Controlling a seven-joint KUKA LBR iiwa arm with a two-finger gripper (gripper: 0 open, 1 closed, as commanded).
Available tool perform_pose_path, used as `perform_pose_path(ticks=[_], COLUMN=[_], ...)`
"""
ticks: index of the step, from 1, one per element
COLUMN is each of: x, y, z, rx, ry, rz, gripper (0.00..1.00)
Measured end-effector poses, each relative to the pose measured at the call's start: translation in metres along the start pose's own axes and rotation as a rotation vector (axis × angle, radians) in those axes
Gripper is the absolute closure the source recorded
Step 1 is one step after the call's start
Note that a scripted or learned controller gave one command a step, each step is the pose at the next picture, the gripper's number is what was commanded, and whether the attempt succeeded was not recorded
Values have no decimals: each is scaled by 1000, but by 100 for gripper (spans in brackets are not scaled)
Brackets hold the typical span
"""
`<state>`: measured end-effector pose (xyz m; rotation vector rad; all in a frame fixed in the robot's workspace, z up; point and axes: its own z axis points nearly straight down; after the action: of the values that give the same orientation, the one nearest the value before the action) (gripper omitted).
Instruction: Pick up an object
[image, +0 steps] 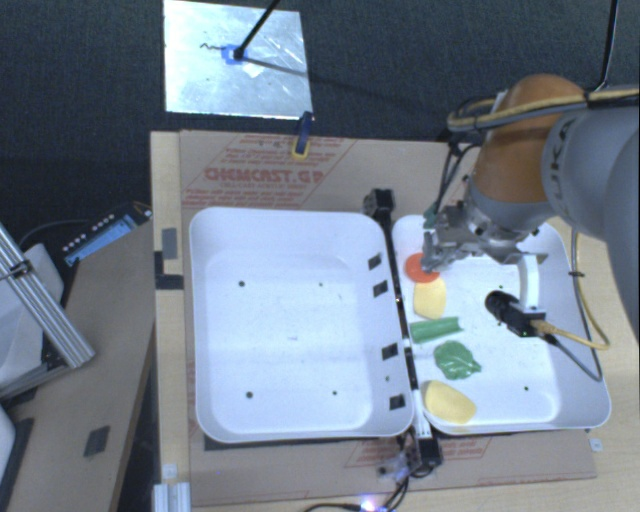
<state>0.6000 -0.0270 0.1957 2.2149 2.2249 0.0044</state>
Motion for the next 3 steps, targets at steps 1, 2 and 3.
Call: perform_pose_path(ticks=[1, 2, 3], x=[0, 0, 33], y=[0, 1, 69], z=[0, -11, -52], rx=[0, -2, -7], ry=[0, 1, 1], rz=[0, -2, -3], gripper=[0, 100, 100])
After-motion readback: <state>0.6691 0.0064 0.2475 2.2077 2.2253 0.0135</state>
